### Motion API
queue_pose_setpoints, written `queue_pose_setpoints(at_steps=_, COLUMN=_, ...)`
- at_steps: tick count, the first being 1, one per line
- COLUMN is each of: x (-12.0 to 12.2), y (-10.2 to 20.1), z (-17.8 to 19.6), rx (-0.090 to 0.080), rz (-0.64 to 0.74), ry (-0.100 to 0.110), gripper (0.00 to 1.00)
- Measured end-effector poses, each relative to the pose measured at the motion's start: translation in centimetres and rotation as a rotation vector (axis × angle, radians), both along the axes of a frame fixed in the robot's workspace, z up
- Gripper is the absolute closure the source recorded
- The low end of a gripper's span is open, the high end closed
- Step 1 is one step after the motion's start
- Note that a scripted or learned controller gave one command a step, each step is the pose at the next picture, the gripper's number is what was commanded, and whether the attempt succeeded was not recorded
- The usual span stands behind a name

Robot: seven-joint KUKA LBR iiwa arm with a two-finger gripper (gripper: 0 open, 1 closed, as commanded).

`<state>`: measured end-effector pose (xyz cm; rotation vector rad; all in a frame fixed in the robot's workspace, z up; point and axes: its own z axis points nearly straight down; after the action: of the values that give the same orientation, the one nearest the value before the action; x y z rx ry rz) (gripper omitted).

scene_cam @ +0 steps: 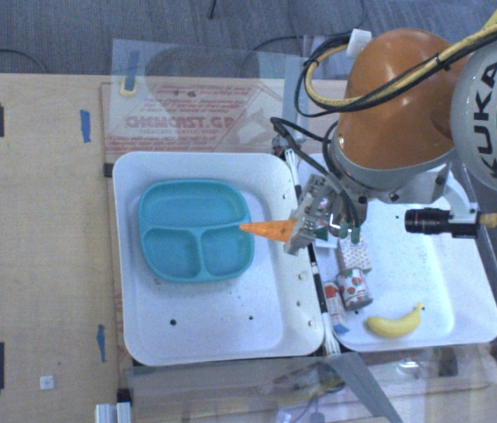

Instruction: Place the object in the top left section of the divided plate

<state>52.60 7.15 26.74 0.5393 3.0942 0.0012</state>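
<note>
Grey carpet lies behind the bench, which bears two shallow white bins side by side. In the left bin rests a teal divided plate with one wide section on its far side and two smaller ones on its near side. All three sections appear bare.

The hand hangs over the ridge between the two bins, and an orange carrot sticks out from it toward the left. The thick end of the carrot seems to sit between the fingers, so the hand looks closed on it, and the pointed tip reaches just beside the right edge of the plate.

By this view, the pick-up seems done and the carry is about half way. What is left: to bring the carrot further left and a little farther, over the top left section, then lower and release it.

In the right bin lie a banana and two small printed packets, well apart from the plate.
</note>
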Motion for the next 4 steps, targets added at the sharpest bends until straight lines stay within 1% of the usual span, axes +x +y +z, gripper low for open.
queue_pose_setpoints(at_steps=1, x=3.0, y=2.3, z=-1.1, rx=0.0, rz=0.037, ry=-0.001, gripper=1.0)
queue_pose_setpoints(at_steps=2, x=1.6, y=2.0, z=-3.8, rx=0.0, rz=0.059, ry=0.003, gripper=1.0)
queue_pose_setpoints(at_steps=3, x=5.0, y=0.9, z=4.9, rx=0.0, rz=0.108, ry=0.0, gripper=1.0)
queue_pose_setpoints(at_steps=4, x=3.1, y=-0.5, z=-3.1, rx=0.001, rz=0.41, ry=0.002, gripper=1.0)
